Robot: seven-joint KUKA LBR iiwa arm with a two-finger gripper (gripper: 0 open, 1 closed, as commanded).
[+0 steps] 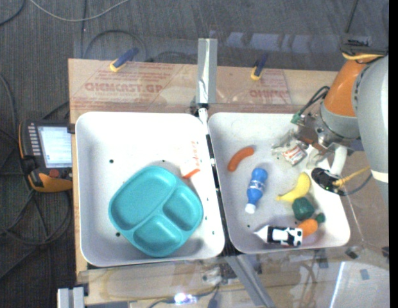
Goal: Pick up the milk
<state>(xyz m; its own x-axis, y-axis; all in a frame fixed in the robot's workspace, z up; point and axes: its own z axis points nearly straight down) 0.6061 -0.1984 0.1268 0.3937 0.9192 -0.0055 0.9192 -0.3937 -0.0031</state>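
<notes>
My arm reaches in from three o'clock, orange band above the wrist, my gripper angled toward nine o'clock, hanging low, holding nothing.

Grey arm, orange band, dark cables

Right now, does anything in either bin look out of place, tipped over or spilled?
Nothing spilled. The milk and the blue bottle both lie on their sides in the right bin. In the left bin, the teal tray sits askew to the walls.
</notes>
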